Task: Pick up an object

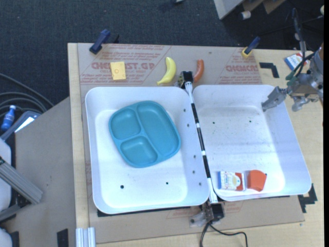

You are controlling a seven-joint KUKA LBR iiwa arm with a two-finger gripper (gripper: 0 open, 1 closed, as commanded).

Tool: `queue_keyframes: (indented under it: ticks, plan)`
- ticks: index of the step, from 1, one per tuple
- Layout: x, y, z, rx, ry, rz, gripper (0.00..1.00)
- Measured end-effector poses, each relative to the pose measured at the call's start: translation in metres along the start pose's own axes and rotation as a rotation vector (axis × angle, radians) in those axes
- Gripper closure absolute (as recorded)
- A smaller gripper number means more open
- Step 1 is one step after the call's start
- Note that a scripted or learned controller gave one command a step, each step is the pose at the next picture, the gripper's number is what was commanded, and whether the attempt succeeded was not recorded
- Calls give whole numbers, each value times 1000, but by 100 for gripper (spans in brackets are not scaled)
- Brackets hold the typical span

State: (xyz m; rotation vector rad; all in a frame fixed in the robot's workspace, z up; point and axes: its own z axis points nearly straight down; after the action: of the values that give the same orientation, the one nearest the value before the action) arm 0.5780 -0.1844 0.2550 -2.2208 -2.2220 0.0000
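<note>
A small white and orange carton [240,181] lies on its side near the front edge of the right bin [288,153]. A blue divided plate [144,133] rests flat in the left bin [103,179]. My gripper [285,102] hangs over the right bin's far right corner, well away from the carton. It is open, its two grey fingers [271,100] spread apart with nothing between them.
On the cardboard behind the bins lie a yellow banana [167,71], an orange sausage-shaped toy [198,70] and a small yellow block [117,71]. Blue clamps [99,41] grip the board's back edge. A black-studded ridge [198,133] divides the two bins.
</note>
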Motion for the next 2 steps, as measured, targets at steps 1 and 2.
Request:
queue_keyframes:
  ticks: [1,2]
  plan:
    - [38,-29,169,0,0,1,0]
    - [-3,53,170,-1,-1,0,0]
